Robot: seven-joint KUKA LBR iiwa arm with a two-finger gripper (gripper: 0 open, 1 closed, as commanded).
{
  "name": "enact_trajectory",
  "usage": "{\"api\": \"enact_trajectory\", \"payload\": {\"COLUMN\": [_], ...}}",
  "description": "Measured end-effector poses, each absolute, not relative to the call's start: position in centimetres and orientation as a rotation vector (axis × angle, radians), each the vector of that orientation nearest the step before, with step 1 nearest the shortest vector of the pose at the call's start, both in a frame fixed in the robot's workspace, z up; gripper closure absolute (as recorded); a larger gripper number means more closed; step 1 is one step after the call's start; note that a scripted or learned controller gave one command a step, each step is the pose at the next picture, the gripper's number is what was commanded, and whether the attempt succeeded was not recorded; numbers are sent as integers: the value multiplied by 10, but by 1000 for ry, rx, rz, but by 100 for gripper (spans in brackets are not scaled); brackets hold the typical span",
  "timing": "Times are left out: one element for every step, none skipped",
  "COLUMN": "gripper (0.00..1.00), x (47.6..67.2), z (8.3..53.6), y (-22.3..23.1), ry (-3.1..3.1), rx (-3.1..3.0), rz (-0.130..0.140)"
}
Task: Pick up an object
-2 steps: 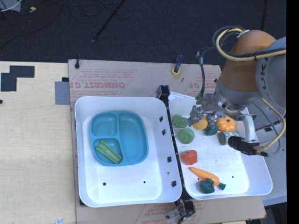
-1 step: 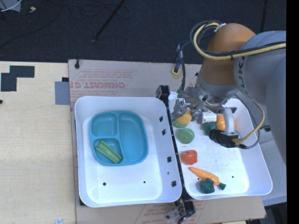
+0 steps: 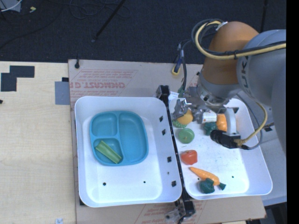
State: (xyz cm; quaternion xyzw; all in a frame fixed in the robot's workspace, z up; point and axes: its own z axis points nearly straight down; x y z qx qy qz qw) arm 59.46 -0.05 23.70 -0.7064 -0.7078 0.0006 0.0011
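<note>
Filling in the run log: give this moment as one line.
phase: reaching | gripper: low over yellow toy, right bin | grasp: unconfirmed | left bin: blue tray, green piece

Bench (image 3: 32,148) with 2 white bins (image 3: 121,190) side by side

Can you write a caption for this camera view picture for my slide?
Robot arm's gripper reaches down over a yellow toy in the right bin, while a blue tray sits in the left bin.

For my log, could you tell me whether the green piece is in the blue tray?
In: the green piece lies in the blue tray's lower-left compartment.
</note>
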Motion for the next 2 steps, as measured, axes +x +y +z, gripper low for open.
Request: {"api": "enact_trajectory", "payload": {"gripper": [100,100], "x": [595,603], "z": [231,229], "y": [-13,-7], "ry": [-2219,-2221], "rx": [-2220,-2220], "rz": [6,3]}}
